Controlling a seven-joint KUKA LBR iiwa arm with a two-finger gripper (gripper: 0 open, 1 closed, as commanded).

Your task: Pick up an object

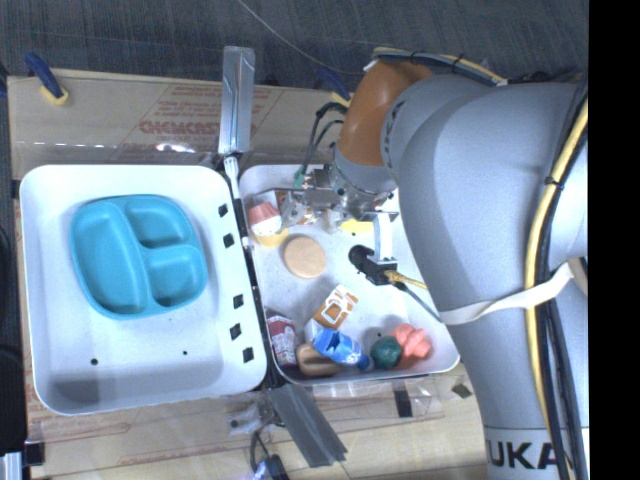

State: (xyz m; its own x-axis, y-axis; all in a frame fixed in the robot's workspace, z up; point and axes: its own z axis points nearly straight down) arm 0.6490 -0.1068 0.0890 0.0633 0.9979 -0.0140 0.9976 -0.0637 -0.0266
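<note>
Reaching low into the right bin [262,183], the tool [318,200] hangs by the round cookie [305,257] to grab something, though I cannot tell its grip.

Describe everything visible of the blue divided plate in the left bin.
The blue divided plate is a rounded-square tray of matte, plastic-looking turquoise, with three compartments: one long one on its left and two smaller ones on its right. It lies flat, slightly turned, on the floor of the left bin, toward its upper-left part. Nothing rests in it or touches it.

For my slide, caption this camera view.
KUKA arm's gripper over cluttered right bin; blue divided plate in left bin.
</note>
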